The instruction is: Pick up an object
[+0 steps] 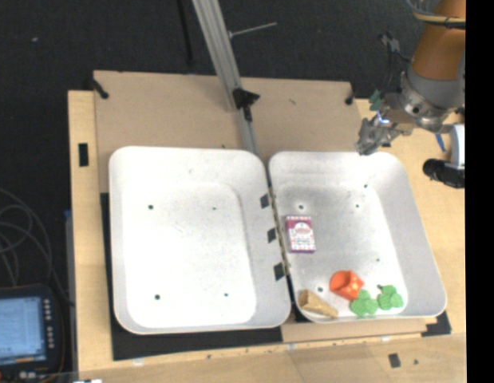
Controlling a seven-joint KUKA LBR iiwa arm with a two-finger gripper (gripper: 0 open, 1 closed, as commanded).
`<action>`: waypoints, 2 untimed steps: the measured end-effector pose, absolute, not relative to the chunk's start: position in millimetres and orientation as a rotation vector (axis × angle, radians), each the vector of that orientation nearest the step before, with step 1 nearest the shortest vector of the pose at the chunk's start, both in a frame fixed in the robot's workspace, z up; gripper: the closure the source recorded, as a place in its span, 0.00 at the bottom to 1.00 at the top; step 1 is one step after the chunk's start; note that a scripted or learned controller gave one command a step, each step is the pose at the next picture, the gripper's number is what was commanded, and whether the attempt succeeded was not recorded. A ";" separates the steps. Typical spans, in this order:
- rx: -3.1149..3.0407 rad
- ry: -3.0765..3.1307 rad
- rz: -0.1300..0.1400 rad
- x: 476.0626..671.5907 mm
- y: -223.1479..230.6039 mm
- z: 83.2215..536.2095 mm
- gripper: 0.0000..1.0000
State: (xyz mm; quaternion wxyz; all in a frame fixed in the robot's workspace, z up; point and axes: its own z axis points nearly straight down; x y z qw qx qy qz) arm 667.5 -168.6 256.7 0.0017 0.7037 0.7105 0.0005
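Camera view shows our gripper [373,139] over the right bin's [406,182] far corner, its opening beyond what we can tell, while the small box [300,234] near that bin's left wall looks light and stiff, best pinched across its narrow sides.

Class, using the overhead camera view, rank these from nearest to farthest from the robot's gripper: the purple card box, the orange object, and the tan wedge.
Measured from the gripper, at the right bin's far edge:
1. Purple card box, by that bin's left wall, mid-bin.
2. Orange object, near the bin's front edge.
3. Tan wedge, at the front left corner, just beyond the orange object.
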 end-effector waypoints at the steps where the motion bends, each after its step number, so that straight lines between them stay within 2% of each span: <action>1: 2.214 2.227 0.001 658.8 -119.0 264.8 1.00; 2: 2.215 2.228 0.002 641.3 -75.6 269.1 1.00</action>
